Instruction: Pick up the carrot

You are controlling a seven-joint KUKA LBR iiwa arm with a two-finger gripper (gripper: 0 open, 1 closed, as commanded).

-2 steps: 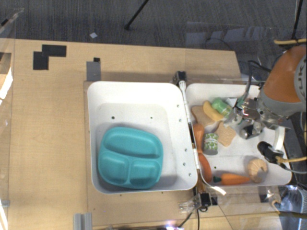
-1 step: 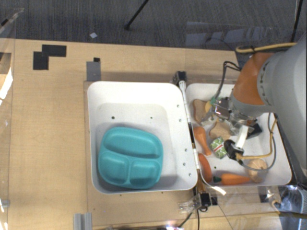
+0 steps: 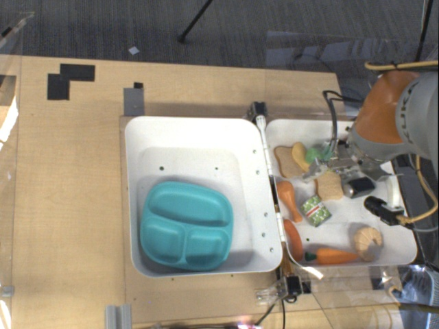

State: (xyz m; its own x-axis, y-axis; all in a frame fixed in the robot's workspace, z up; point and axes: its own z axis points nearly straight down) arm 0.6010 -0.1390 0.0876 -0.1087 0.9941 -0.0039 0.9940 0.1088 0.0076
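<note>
Carrot (image 3: pixel 335 256) lies flat along the near edge of the right bin (image 3: pixel 409 253), its orange body pointing toward the right and its green end toward the left, with nothing gripping it. Just beside its right tip sits a pale bread roll (image 3: pixel 368 238), and just left of its green end lies a red-orange pepper-like piece (image 3: pixel 293 236) against the bin's left wall. Further up that wall is an orange drumstick-shaped piece (image 3: pixel 287 199), and near the middle of the bin rests a small green and white carton (image 3: pixel 316 210), tilted. Toward the far side of the bin lie a tan slice (image 3: pixel 285 160) with a yellow piece (image 3: pixel 300 156) on it. The grey arm (image 3: pixel 401 112) with its orange band comes in from the right, and its gripper (image 3: pixel 332 177) hangs over the upper middle of the right bin, well apart from the carrot; a tan block sits right at it, but I cannot tell how the fingers stand. In the left bin (image 3: pixel 199 132) a teal divided tray (image 3: pixel 186 225) lies toward the near left corner.
</note>
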